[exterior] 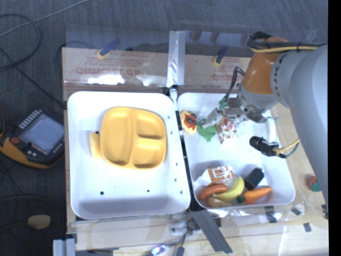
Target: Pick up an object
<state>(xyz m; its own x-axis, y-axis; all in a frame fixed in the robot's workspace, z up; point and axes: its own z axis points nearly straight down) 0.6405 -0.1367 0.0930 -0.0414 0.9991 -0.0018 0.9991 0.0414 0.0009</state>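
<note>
The gripper point(230, 115) is low over the upper part of the right bin point(277, 167), reaching in from the right under the orange band. A red and white packet point(227, 129) lies directly beneath it, touching or nearly touching it. A green leafy piece point(207, 132) sits just left of the packet, and a small red and yellow item point(188, 120) lies near the bin's left wall. I cannot make out whether anything is held.
The right bin's front holds an orange and white packet point(221, 173), a banana point(234, 189), a sausage point(211, 190), a carrot point(256, 194) and a black block point(254, 177). A yellow divided tray point(133, 136) lies in the left bin point(85, 196). A black fitting point(264, 144) hangs beside the arm.
</note>
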